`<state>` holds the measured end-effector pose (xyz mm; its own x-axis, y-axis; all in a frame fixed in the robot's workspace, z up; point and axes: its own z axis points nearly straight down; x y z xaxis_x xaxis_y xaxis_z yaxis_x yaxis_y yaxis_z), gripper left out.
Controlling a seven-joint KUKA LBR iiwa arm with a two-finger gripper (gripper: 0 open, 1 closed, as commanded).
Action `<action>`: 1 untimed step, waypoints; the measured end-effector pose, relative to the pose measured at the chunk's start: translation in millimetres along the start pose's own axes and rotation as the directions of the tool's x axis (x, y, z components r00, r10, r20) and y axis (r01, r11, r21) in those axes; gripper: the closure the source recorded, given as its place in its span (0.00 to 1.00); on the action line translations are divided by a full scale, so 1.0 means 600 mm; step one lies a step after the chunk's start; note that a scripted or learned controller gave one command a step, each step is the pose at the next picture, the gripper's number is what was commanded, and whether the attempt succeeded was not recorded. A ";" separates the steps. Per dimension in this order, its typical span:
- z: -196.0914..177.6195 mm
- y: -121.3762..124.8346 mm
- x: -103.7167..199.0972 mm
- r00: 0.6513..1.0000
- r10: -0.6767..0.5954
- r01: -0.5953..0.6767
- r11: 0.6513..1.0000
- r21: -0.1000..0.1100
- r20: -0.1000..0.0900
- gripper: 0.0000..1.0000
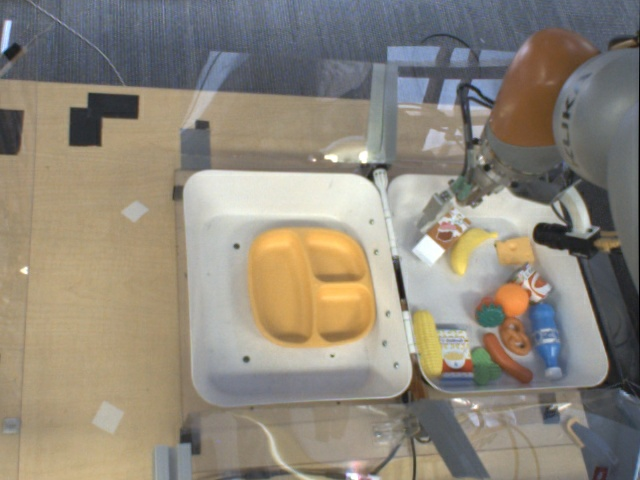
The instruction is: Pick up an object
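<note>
A KUKA arm lowers its claw (446, 206) over the right bin (590, 363) on the counter, fingers spread wide around nothing, just at 12 o'clock of a small red-and-white carton (445, 232); a banana (468, 249) lies beside it, and a yellow divided tray (310, 286) sits in the left bin (215, 218)

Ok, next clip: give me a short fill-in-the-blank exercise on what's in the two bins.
1. The yellow divided tray lies in the ____ bin.
2. The banana lies in the ____ bin.
3. The bottle near that bin's front right corner is ____ in colour.
4. The gripper is over the ____ bin.

Missing words: left; right; blue; right
</note>
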<state>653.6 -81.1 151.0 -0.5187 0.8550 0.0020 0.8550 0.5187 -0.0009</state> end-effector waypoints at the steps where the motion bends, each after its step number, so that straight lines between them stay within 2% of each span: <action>1: 0.047 -0.060 -0.080 0.971 0.238 -0.238 0.971 -0.024 0.008 0.00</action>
<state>647.7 -140.9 122.9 -0.3000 0.9539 -0.0062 0.9537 0.3000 0.0231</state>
